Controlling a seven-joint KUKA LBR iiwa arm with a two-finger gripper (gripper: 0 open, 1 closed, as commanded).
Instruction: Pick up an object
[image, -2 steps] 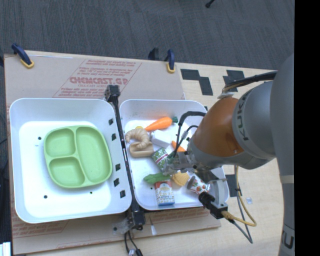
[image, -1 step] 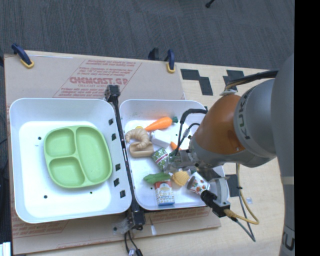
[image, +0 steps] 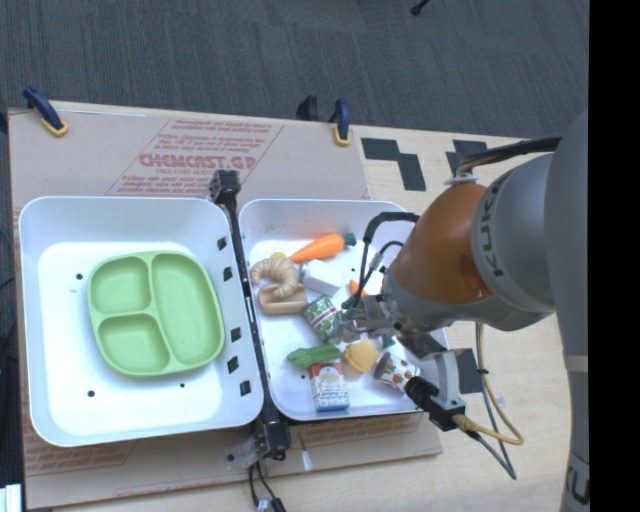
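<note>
The green divided plate (image: 155, 311) sits alone in the left bin (image: 40, 225). In the right bin (image: 262, 215), the carrot (image: 318, 247) lies at twelve o'clock, the can (image: 322, 316) centre. My claw (image: 358, 326) hovers beside the can at three o'clock; I should centre over one item before descending.

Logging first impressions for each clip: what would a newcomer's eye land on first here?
The big grey arm with its orange band dominates the right side, bent over the right bin. Next comes the green divided plate, alone in the left bin. Then the clutter of small food items in the right bin, with an orange carrot near its far end.
</note>
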